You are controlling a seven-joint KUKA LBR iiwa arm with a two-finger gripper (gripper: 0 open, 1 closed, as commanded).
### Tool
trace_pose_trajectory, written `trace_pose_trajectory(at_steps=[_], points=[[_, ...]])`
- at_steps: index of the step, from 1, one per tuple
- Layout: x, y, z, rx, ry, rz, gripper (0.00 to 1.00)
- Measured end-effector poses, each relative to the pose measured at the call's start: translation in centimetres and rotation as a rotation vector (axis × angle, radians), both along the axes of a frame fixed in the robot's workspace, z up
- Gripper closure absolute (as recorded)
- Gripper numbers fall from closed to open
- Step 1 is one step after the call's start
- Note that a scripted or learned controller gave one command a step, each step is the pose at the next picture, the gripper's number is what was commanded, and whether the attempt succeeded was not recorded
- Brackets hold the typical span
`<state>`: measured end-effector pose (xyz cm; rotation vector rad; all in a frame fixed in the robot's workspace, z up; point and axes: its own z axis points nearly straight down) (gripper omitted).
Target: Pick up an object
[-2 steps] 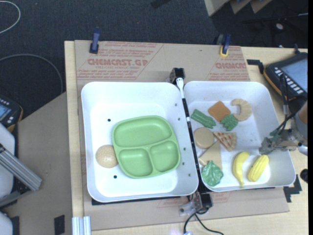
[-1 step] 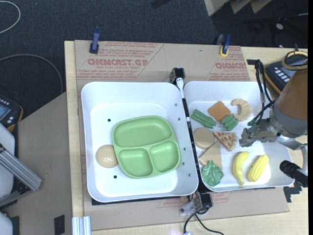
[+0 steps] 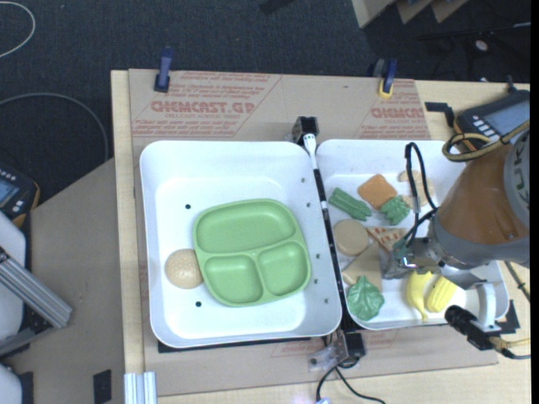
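Observation:
The right bin [image 3: 354, 154] holds several toy foods: a long green piece [image 3: 348, 204], an orange piece [image 3: 376, 190], a small green chunk [image 3: 394, 211], a tan disc [image 3: 350, 236], a tan wedge [image 3: 364, 267], a green leafy piece [image 3: 365, 299] and a yellow banana-like piece [image 3: 429, 294]. My gripper [image 3: 401, 261] is down inside this bin, among the tan wedge, the disc and the yellow piece. The arm's grey wrist and orange band hide the bin's right part. In the left bin [image 3: 160, 175] lie a green divided plate [image 3: 250, 251] and a beige round item [image 3: 182, 269].
A black cable [image 3: 413, 167] loops over the right bin's back. A blue clamp [image 3: 163, 70] and a yellow clamp [image 3: 386, 76] hold the cardboard at the bench's far edge. A black fitting [image 3: 306, 128] sits where the bins meet.

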<state>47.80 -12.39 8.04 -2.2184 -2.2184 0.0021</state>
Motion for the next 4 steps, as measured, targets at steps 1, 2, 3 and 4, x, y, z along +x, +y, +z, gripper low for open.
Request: trace_pose_trajectory(at_steps=[1, 2, 3, 4], points=[[0.1, 6.8, 10.7, -0.003, -0.007, 0.003, 1.0], [10.2, 14.2, 10.5, -0.001, -0.013, 0.01, 1.0], [9.7, 13.7, 11.5, -0.003, -0.006, 0.002, 1.0], [5.0, 23.6, 11.9, 0.002, 0.001, 0.01, 1.0]])
